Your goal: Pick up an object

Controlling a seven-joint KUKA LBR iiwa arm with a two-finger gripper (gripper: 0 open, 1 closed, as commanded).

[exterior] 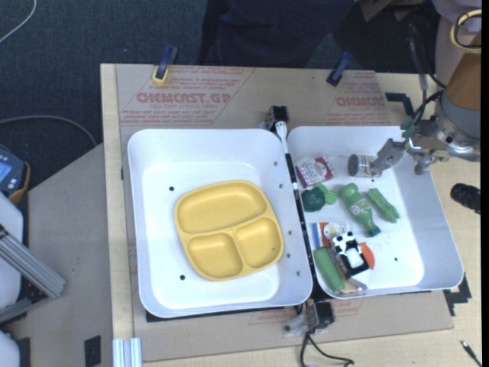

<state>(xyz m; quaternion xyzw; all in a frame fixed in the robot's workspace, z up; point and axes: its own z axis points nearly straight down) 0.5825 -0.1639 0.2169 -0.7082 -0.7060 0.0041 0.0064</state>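
The right bin (428,228) holds several small things: a red and white packet (312,170), a dark green leafy toy (314,199), a green bottle-shaped toy (356,205), a green pod (383,205), a black and white toy (350,252) and a green cucumber-like piece (328,269). A small grey cylinder (357,164) lies near the bin's back. My gripper (380,160) reaches in from the right, low over the back of this bin, its tip right beside the grey cylinder. Whether it touches the cylinder is unclear.
The left bin (153,159) carries a yellow divided plate (228,226). A black clip (278,118) sits at the back between the bins. Blue clamps (163,62) (338,69) hold the board's far edge. Cables hang beside the arm at upper right.
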